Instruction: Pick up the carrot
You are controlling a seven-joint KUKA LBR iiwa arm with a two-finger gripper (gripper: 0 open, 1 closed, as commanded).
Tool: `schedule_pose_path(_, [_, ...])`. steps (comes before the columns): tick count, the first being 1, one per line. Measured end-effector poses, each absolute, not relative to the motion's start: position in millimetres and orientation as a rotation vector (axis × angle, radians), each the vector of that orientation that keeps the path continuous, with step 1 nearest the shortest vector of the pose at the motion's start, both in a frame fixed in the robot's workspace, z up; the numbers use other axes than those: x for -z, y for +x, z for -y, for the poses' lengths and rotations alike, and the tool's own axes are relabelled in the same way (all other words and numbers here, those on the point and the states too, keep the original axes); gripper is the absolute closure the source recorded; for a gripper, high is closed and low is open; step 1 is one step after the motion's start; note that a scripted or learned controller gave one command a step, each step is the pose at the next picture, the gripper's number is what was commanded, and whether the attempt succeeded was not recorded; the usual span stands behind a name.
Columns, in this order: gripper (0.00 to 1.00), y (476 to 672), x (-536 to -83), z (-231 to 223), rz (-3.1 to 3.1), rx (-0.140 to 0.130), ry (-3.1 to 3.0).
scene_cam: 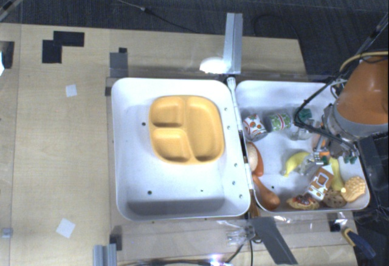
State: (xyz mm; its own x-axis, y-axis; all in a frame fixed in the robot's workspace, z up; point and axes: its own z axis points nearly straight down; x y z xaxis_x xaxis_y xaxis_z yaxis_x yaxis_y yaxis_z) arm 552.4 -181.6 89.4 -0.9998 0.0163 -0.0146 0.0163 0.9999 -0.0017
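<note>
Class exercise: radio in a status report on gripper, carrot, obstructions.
Gripper low in right bin, grip unclear. Carrot not identifiable. Banana, can and snacks crowd it.

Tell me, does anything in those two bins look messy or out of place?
Nothing looks spilled or broken. The right bin is a jumble of toy food, some tipped over, like the small can on its side. The yellow divided plate sits flat in the left bin.

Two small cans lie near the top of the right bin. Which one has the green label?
The green-labelled can is the one on the right, nearer the arm. The other can, left of it by the bin divider, has a red and white label.
</note>
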Motion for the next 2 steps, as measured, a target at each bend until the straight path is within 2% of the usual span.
schedule_pose_path(1, [1.0,555.9,-103,181,-3.117,0.006,0.015])
schedule_pose_path(2, [1.0,492.3,-90,178,-3.119,0.007,-0.171])
